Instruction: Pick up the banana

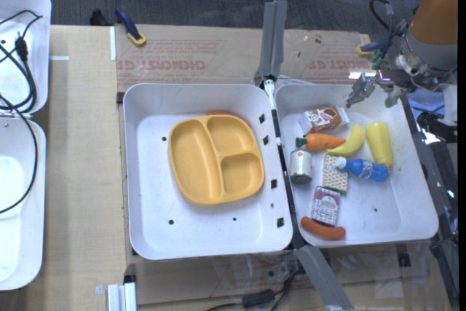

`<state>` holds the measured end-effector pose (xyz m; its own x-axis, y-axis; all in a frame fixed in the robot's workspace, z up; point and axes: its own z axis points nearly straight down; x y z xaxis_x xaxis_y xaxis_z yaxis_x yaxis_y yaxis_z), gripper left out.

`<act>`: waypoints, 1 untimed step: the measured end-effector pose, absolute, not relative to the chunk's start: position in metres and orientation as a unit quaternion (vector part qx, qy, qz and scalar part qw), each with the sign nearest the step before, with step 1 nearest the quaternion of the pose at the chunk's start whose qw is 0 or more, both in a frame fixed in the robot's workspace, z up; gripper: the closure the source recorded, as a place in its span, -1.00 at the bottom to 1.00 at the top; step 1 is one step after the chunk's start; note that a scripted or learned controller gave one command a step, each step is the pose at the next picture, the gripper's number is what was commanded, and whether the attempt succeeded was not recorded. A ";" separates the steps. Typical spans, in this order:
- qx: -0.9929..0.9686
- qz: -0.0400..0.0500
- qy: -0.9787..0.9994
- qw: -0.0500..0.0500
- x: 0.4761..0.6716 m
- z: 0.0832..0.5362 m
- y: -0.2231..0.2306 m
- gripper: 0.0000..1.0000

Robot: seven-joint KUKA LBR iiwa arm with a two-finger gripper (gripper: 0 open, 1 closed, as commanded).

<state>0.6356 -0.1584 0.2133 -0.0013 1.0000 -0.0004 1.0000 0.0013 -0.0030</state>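
The grey arm [435, 25] reaches in from the right, its pincer [378, 89] spread open, empty

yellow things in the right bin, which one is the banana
The banana is the curved, tapering one lying beside the carrot. The other yellow item, to its right, is a straight, thick, blunt-ended cylinder, nearer the bin's right wall.

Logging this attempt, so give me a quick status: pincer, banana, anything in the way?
Pincer above right bin's far edge, holding nothing. Banana lying in right bin, untouched. Carrot and yellow bottle crowd it on both sides.
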 end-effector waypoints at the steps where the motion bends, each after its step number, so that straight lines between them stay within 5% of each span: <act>1: -0.707 -0.003 -0.707 0.002 0.641 0.092 -0.210 -1.00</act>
<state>0.6415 -0.2096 0.0924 0.0009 1.0000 0.0075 1.0000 -0.0009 0.0011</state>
